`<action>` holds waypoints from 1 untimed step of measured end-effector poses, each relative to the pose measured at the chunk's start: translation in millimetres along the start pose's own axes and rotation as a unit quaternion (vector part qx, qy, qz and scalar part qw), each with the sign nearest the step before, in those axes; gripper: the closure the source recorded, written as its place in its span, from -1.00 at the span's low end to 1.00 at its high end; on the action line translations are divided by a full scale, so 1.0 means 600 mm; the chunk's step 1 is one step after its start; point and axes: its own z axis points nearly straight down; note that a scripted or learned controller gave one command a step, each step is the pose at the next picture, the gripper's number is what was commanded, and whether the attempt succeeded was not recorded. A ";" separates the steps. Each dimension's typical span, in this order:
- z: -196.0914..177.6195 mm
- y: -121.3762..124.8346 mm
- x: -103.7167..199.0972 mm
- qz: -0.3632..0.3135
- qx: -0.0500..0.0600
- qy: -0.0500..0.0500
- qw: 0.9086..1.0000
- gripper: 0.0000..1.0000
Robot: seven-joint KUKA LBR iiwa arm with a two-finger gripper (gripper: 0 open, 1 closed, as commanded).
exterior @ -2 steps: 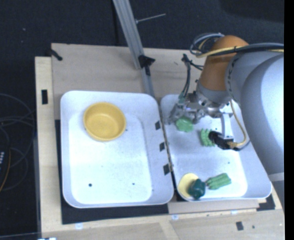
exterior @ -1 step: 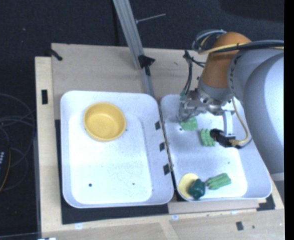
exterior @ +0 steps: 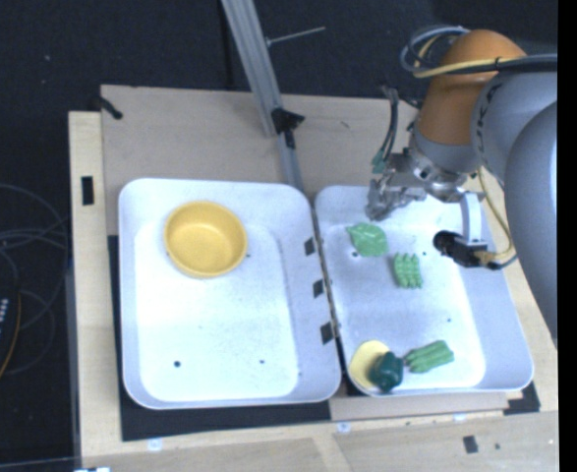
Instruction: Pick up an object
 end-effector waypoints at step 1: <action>-0.071 0.002 -0.001 0.000 0.001 0.000 1.000 1.00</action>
